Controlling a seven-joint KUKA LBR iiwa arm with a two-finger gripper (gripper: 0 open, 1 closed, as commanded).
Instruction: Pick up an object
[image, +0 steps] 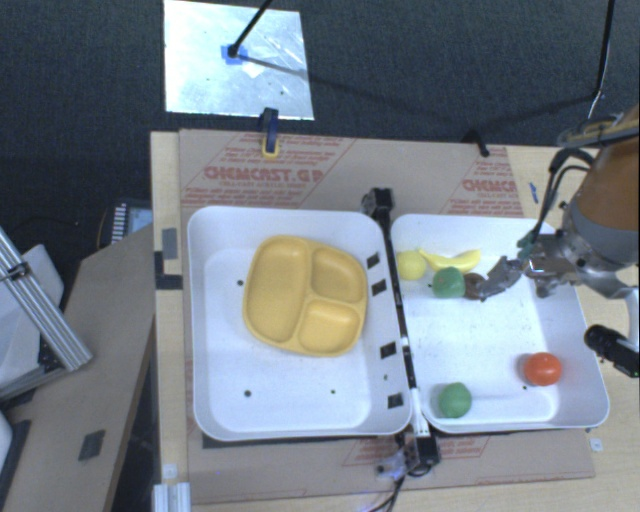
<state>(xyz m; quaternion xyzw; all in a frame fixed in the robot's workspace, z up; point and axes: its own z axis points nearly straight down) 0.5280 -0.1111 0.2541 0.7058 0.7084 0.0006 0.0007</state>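
Tool (487, 283) hangs over the right bin (575, 330) beside a green ball (447, 284).

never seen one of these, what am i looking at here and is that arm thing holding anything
This is one camera fixed above a bench, looking down at a slant. The grey and orange thing at the right is a robot arm; its gripper is the two-finger claw at the tip. Two white bins sit side by side. The left bin holds a yellow divided plate. The right bin holds a yellow ball, a banana-like piece, two green balls and an orange ball. The claw hangs beside the upper green ball; I cannot tell whether it grips anything.
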